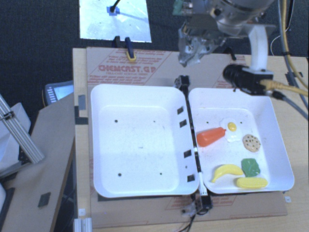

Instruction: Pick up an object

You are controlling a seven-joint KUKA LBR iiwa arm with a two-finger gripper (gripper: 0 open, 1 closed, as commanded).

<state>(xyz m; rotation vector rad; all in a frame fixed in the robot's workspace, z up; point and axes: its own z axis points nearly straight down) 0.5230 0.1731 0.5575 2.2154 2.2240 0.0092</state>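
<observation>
Clearly pre-approach: two-finger metal gripper (189, 57) hangs high at upper centre of frame, grip state impossible to tell, nothing seen in it, while the orange carrot-shaped toy (210, 136) lies in the right white bin (282, 144), so next move, I judge, calls for descending over it.

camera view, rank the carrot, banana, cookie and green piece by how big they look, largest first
1. carrot, the longest and bulkiest
2. banana, nearly as long but thinner
3. green piece and cookie look about alike, so I won't rank them

All lie in the right bin, at similar range.
</observation>
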